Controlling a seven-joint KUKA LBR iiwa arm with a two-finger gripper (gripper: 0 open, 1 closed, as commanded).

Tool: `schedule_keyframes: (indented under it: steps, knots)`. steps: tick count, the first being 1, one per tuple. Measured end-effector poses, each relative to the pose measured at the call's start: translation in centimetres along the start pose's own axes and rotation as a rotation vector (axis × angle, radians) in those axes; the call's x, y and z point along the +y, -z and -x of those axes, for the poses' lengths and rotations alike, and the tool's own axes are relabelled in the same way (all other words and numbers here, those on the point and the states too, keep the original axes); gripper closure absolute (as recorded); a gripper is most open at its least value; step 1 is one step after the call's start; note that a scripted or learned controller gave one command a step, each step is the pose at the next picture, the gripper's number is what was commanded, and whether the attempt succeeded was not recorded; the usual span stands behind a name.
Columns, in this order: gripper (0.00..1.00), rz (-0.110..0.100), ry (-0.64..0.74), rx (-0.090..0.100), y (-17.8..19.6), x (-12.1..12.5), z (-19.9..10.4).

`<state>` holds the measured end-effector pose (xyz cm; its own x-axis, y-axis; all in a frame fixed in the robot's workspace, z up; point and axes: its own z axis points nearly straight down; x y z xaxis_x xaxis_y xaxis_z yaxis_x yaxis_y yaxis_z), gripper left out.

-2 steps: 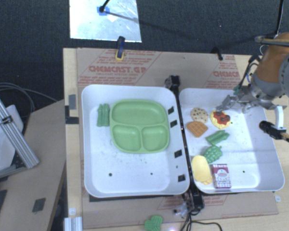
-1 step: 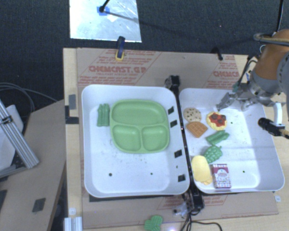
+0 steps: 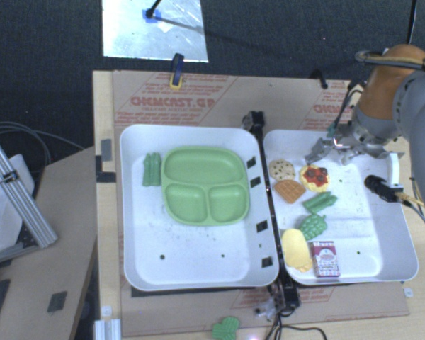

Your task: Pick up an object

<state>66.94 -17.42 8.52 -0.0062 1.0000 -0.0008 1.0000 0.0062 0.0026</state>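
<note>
Cardboard (image 3: 198, 98) printed "CHEMCAST GP" is lying beneath two white bins. Left bin (image 3: 138, 211) is holding one green divided tray (image 3: 202, 185) and one green bean pod (image 3: 151, 169). Right bin (image 3: 382, 243) is holding one cookie (image 3: 281, 168), waffle (image 3: 290, 190), pizza (image 3: 314, 177), and red carton (image 3: 326, 258). Gripper (image 3: 324, 149) is hovering above the pizza; finger state indiscernible.
</note>
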Motion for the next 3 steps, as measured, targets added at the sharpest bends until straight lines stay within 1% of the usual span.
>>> schedule_keyframes:
  steps: [1, 2, 3]
  knots:
    - [0.0, 0.0, -0.005, 0.0, 0.1, -3.5, -0.2]
    - [0.0, -0.004, 0.001, 0.002, 0.0, -8.2, -8.2]
    - [1.0, 0.001, -0.003, 0.001, 1.1, -8.0, -7.8]
